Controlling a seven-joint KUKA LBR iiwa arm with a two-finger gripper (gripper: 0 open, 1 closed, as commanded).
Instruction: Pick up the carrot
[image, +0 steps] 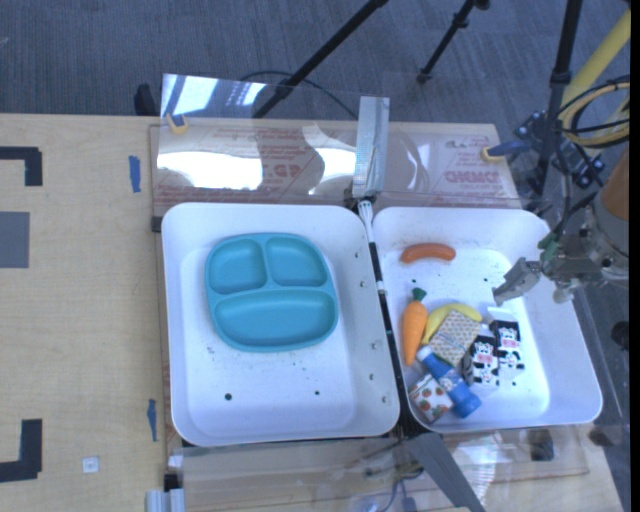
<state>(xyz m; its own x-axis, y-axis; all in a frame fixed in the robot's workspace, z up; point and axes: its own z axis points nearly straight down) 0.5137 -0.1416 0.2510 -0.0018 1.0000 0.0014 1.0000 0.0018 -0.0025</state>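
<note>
The carrot (414, 330) lies in the right bin (570, 400), beside a banana (440, 318). The end effector (515, 280) hangs near the bin's right side; whether its fingers are apart or together, I cannot tell.

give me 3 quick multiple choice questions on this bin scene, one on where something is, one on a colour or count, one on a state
1. Where does the carrot lie?
A. in the right bin
B. on the blue plate
C. on the wooden bench

2. What colour is the divided plate in the left bin?
A. red
B. blue
C. yellow

3. How does the gripper stand to the carrot?
A. resting on it
B. lifting it
C. apart from it, nearer the right bin's far right side

Answers:
1 A, it lies by the bin's left wall, beside the banana.
2 B, the plate is light blue throughout.
3 C, bare white floor shows between them.
</note>
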